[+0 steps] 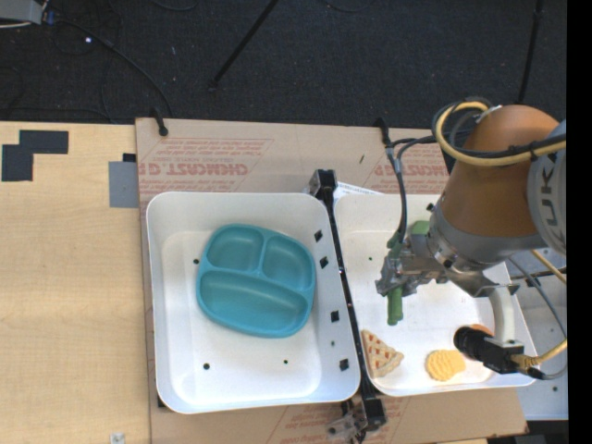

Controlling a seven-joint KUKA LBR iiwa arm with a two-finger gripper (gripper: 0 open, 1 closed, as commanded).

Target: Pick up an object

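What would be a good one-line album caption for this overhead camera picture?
Robot arm's gripper over the right bin at a green stick, near a waffle wedge; a teal plate sits left.

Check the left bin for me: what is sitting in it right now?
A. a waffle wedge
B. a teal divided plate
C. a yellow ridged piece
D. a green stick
B: the teal divided plate lies in the left bin, while the waffle wedge, the yellow ridged piece and the green stick are all in the right bin.
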